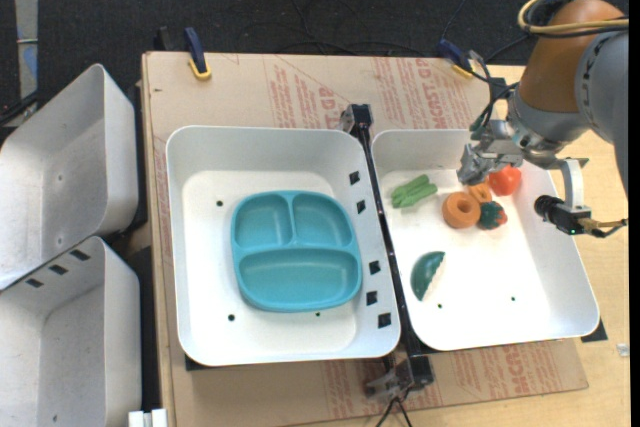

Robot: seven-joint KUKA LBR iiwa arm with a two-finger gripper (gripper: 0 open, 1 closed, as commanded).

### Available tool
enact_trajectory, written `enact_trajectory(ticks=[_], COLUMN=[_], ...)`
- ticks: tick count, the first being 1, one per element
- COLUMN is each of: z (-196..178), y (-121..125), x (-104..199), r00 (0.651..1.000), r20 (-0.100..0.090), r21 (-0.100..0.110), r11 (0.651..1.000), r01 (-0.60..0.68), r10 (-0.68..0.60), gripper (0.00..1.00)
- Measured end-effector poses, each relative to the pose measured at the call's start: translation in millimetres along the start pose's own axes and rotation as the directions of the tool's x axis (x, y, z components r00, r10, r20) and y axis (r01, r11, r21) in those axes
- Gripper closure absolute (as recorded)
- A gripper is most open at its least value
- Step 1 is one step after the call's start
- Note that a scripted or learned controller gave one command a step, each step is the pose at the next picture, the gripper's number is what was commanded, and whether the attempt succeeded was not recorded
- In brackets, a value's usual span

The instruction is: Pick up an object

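The right bin (540, 315) holds a green bean-like piece (412, 190), an orange ring (461, 209), a small dark green piece (491, 214) next to it, a red-orange round piece (505, 179) and a dark teal wedge (426, 272). My gripper (479, 167) hangs over the bin's upper part, just above the orange ring and to the left of the red piece. Nothing shows between its tips.
In the left bin (200, 315) lies a teal divided plate (296, 249). A black divider (372, 215) runs between the bins. Two more white bins (60, 175) stand off the bench at the left. Clamps (198, 55) grip the board's far edge.
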State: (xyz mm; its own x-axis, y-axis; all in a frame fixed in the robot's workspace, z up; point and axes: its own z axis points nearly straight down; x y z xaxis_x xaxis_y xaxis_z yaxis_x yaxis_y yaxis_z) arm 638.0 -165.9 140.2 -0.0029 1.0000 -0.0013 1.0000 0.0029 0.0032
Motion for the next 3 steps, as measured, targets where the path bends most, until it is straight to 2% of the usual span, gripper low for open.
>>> enact_trajectory(ticks=[3], z=[-144.3], y=[5.5], x=[0.4], r00=[1.000], r20=[0.001], r21=[-0.005], r11=[1.000], r01=[0.001], r10=[-0.001], gripper=[1.00])
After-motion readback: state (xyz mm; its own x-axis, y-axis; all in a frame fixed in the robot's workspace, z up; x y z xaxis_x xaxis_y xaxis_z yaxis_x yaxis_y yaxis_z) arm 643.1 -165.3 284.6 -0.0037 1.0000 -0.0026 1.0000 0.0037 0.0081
